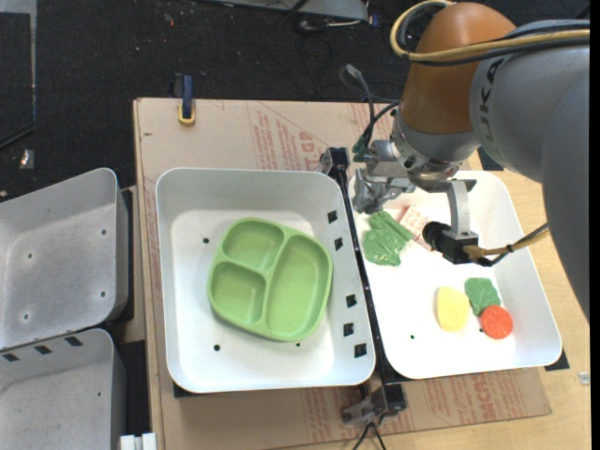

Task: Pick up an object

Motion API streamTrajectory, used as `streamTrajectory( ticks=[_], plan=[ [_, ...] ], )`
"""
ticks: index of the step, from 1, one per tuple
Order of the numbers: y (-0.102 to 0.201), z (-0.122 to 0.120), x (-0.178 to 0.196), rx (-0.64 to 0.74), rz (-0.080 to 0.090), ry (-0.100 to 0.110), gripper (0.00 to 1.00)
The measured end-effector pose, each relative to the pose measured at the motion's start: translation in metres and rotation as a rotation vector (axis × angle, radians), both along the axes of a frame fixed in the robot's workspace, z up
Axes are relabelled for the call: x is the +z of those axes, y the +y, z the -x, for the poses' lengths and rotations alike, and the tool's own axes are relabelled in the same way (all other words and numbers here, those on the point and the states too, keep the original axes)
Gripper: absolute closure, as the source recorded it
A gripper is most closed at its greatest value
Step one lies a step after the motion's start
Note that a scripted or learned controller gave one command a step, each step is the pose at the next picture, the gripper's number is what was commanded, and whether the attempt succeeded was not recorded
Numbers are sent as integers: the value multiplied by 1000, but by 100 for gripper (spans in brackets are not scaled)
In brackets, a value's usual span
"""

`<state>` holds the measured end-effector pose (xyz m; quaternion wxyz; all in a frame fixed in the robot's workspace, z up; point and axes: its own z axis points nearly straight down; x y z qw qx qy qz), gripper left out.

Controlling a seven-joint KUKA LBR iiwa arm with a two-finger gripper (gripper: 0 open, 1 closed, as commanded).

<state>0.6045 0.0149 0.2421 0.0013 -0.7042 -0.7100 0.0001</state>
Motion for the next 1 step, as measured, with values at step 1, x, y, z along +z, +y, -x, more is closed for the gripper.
streamTrajectory(
  ticks=[1],
  plan=[
    [62, -4, 3, 0, 1, -4, 100]
  ],
)
